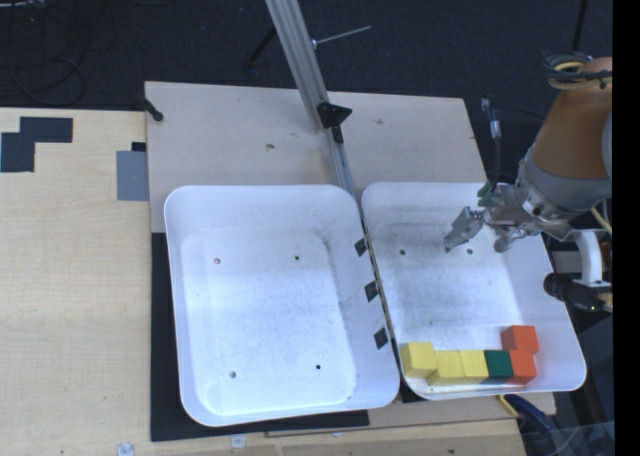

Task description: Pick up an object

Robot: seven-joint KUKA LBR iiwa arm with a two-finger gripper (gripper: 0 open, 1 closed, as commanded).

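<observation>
Coloured blocks point(470, 359) at right bin's point(560, 369) near edge; claw point(462, 231) well apart above

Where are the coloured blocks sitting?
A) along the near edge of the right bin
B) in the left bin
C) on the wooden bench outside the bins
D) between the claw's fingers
A: the blocks lie in a row at the near edge of the right bin, well away from the claw.
</observation>
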